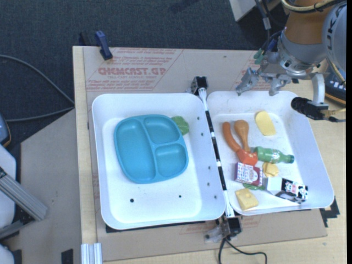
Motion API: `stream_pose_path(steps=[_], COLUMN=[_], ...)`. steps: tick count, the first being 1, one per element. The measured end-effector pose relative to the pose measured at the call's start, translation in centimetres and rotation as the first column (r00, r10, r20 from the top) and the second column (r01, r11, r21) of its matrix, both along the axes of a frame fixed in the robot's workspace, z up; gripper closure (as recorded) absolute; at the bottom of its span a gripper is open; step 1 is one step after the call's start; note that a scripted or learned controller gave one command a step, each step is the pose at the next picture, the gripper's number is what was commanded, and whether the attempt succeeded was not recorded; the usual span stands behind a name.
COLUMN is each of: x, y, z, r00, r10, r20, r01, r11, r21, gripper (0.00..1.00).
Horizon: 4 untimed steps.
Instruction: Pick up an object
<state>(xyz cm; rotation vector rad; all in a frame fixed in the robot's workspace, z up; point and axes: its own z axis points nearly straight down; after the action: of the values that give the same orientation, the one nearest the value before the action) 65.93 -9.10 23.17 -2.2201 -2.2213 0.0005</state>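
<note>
My gripper [259, 86] hangs over the far rim of the right bin [316, 147], fingers spread apart and nothing between them. Below it in that bin lie a yellow lemon-like piece [265, 123], a tan drumstick [241, 131], an orange sausage [230, 137], a green bottle [274, 156], a red and purple packet [247, 174], a yellow wedge [246, 198] and a black and white box [290, 188]. The gripper is above and apart from all of them.
The left bin [110, 202] holds a blue divided plate [150, 147] with a small green object [180, 125] at its far right corner. A black clip [199, 84] sits where the bins meet. A blue clamp [102, 44] grips the board's far edge.
</note>
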Motion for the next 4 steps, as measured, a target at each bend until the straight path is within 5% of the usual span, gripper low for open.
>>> stream_pose_path(steps=[1, 2, 3, 4], x=[0.6, -3.5, -3.3, -4.8], y=[-0.3, -0.1, -0.1, 12.2], z=[-13.5, -14.7, -13.5, -4.7], r00=[1.000, 1.000, 1.000, 1.000], r10=[-0.001, -0.002, -0.002, 0.001], r20=[-0.001, -0.001, 0.005, 0.002], r01=[0.001, 0.002, 0.002, -0.001], r11=[1.000, 1.000, 1.000, 1.000], r21=[0.000, 0.000, 0.000, 0.001], gripper=[0.00, 0.00, 1.00, 1.00])
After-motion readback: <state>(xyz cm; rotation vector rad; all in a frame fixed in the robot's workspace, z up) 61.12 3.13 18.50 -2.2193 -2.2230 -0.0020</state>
